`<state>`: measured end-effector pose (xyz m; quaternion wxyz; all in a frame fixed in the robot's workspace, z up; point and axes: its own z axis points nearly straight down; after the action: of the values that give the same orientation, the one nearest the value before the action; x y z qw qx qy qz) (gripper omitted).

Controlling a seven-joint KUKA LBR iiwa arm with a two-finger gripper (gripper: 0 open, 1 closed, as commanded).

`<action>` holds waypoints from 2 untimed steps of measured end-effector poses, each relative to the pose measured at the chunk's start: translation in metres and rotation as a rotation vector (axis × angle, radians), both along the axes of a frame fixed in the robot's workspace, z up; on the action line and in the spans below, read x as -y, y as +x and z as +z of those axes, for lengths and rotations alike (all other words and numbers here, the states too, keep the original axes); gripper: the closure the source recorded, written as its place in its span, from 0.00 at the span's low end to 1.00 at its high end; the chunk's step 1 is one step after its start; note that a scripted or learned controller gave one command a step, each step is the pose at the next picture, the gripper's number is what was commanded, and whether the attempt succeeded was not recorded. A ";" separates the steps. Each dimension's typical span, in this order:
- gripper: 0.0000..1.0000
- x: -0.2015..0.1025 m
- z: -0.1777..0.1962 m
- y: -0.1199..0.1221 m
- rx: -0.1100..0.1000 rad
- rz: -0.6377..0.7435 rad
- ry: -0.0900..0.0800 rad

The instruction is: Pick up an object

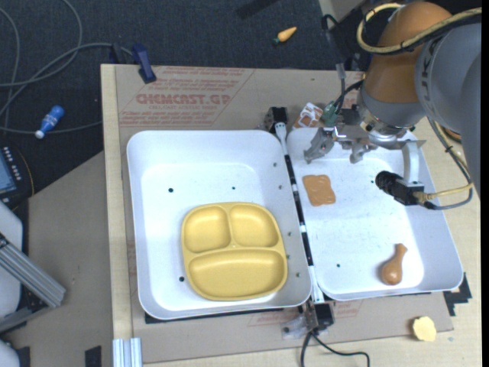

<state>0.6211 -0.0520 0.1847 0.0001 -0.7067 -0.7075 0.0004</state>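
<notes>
The pincer hangs over the far end of the right bin, its two grey fingers spread apart with nothing between them, so it stands open. It sits at the end of the grey arm, whose orange band shows just above and to the right of it.

Just below the pincer, a little toward the near side, a flat brown slice like toast lies on the bin floor, close to the divider between the two bins and apart from the fingers. Farther toward the near edge and off to the pincer's right, a brown drumstick lies in the same bin, well apart from the toast. A black cable plug hangs to the right of the pincer, over the bin.

To the left of the pincer, across the divider, the left bin holds a yellow plate with three sections, lying flat in the bin's near half.

Just beyond the pincer, outside the bins, a small crumpled wrapper rests on the bench. Near the bench's front right corner, well below the pincer, lies a small yellow piece. On the dark floor far to the left lies a small blue bottle, and beyond the bench a small orange bit.
</notes>
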 end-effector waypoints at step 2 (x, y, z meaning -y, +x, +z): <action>0.00 0.047 -0.103 -0.006 0.000 -0.001 0.000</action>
<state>0.6153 -0.0995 0.0821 0.0000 -0.7070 -0.7072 0.0001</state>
